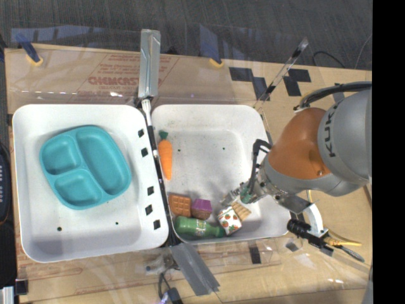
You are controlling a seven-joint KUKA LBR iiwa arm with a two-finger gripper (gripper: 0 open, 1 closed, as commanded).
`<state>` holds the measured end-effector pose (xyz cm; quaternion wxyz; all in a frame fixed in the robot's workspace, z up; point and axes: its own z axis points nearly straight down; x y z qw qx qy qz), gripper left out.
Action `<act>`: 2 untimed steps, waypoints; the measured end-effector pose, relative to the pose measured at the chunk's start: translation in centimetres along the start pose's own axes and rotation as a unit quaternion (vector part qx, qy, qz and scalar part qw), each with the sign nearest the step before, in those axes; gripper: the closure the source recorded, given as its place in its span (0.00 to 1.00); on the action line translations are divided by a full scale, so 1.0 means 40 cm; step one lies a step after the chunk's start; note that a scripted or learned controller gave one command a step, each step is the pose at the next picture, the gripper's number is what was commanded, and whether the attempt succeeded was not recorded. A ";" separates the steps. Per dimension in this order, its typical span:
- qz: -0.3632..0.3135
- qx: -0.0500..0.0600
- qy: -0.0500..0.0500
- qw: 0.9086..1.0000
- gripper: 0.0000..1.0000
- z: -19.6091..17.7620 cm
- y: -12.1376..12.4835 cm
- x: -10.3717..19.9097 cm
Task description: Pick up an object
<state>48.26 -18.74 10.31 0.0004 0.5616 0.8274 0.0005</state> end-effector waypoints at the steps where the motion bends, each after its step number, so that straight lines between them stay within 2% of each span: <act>1: 0.190 0.001 0.000 0.982 1.00 0.029 0.138 -0.058; 2: 0.245 -0.003 0.000 0.969 1.00 -0.254 0.172 0.121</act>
